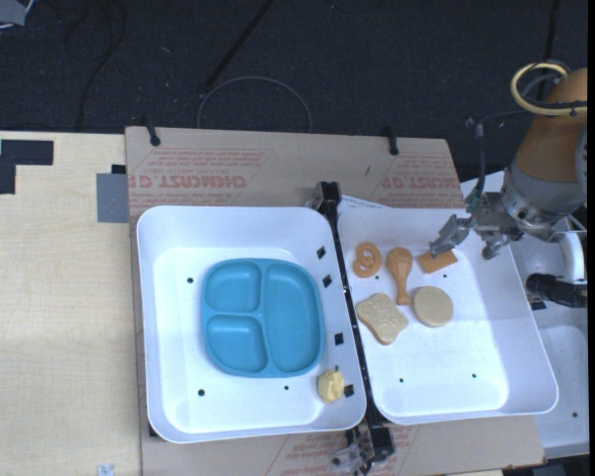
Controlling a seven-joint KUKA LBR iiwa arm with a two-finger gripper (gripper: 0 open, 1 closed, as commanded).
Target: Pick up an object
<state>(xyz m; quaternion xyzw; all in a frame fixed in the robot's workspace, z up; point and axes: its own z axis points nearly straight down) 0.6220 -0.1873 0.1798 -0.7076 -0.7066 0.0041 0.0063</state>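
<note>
I am looking down on two shallow white plastic bins sitting side by side on a cardboard sheet. In the left bin (pixel 169 256) a smooth, light blue divided plate (pixel 261 317) with rounded corners is lying flat, and a small lumpy yellow piece (pixel 330 385) is resting near that bin's lower right corner.

In the right bin (pixel 476 375) toy food pieces are clustering near the upper left: an orange pretzel-shaped ring (pixel 366 260), a tan drumstick (pixel 401 271) lying with its long axis running up and down the view, bulb end up, a pale bread slice (pixel 382 318) with a speckled face, a round cream disc (pixel 433 305), and a flat orange wedge (pixel 437 261).

The grey arm is reaching in from the right. Its gripper (pixel 460 232) is hovering over the bin's upper right, just beside the orange wedge. I cannot tell how far its fingers are parted, and I am seeing nothing held.
</note>
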